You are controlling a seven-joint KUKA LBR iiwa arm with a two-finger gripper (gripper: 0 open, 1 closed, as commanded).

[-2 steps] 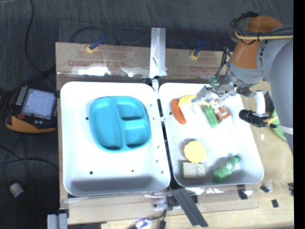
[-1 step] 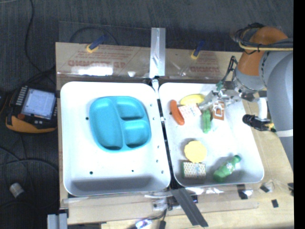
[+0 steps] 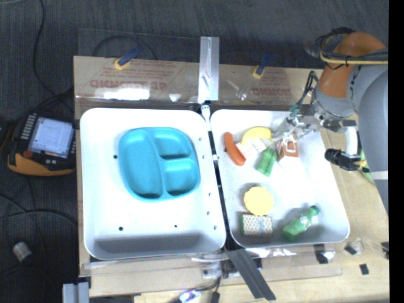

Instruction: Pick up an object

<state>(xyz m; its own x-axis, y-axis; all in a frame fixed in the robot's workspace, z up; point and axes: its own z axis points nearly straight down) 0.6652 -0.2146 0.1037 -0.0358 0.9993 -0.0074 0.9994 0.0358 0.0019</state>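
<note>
Two bins: set side by side on the bench, the left bin [image 3: 101, 232] and the right bin [image 3: 334, 201], meeting at a shared middle rim.
Landmark: the yellow disc [image 3: 259, 200], lying near the middle of the right bin; all places below are given from it.
Tray [image 3: 159, 161]: a blue divided tray, seen well to the left of the disc, in the left bin.
Sausage [image 3: 234, 149]: an orange-red piece, placed up and to the left of the disc, near the middle rim.
Yellow lump [image 3: 256, 134]: found straight above the disc, toward the bin's far wall.
Green piece [image 3: 267, 161]: set just above the disc, slightly right, tilted.
Carton [image 3: 290, 148]: a small white and orange item, up and to the right of the disc, just under the gripper.
Block [image 3: 257, 224]: a patterned block, lying just below the disc.
Bottle [image 3: 300, 223]: green, lying tilted down and to the right of the disc.
Gripper [image 3: 291, 130]: held up and to the right of the disc, over the carton; whether its claw is spread or pressed together cannot be told.
Arm [image 3: 353, 68]: seen far right of the disc, grey with an orange band.
</note>
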